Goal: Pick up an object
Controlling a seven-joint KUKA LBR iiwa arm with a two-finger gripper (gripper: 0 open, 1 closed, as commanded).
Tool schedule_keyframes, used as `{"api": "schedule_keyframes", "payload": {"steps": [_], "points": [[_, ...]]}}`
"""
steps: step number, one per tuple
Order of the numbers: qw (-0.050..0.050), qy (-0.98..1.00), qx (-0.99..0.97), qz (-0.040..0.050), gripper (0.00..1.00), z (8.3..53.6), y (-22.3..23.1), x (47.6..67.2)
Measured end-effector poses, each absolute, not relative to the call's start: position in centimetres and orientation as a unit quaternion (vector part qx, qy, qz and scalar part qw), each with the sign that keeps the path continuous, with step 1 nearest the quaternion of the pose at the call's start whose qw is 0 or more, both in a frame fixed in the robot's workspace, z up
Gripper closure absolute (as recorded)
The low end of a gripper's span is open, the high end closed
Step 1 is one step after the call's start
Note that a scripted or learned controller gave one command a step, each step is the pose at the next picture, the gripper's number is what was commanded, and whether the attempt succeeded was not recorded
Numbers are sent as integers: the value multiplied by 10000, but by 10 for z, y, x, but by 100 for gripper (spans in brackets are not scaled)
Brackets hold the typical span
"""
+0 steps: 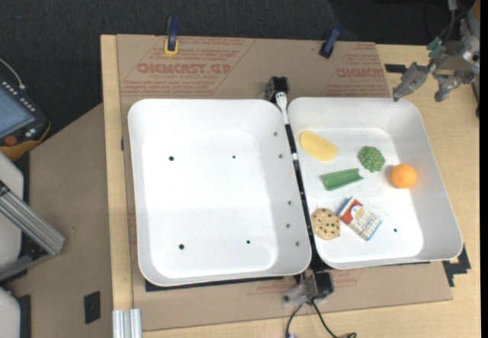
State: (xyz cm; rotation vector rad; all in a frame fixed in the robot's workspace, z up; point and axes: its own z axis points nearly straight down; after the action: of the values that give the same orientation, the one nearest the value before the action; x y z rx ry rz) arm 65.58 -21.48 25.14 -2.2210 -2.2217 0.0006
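From the overhead camera you see two shallow white bins side by side on a cardboard-covered surface [229,62]. The left bin [152,130] shows bare glossy plastic with rounded corners and a few dark dots. The right bin [431,176] holds everything: a smooth yellow lemon-shaped piece [318,146] at the far left, a bumpy green ball [371,158] and a round orange [403,175] to its right, a green stick [340,178] in the middle, and at the near side a speckled round cookie [325,223] just beside a small printed carton [358,218]. The gripper [427,83] hangs beyond the right bin's far right corner, jaws spread, pinching nothing.
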Motion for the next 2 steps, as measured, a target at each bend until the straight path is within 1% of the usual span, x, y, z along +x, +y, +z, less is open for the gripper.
{"api": "schedule_keyframes", "payload": {"steps": [1, 2], "points": [[45, -7067, -7075, 23, 0, 121, -222, 639], [-44, -7094, -7048, -31, 0, 204, -171, 670]]}}
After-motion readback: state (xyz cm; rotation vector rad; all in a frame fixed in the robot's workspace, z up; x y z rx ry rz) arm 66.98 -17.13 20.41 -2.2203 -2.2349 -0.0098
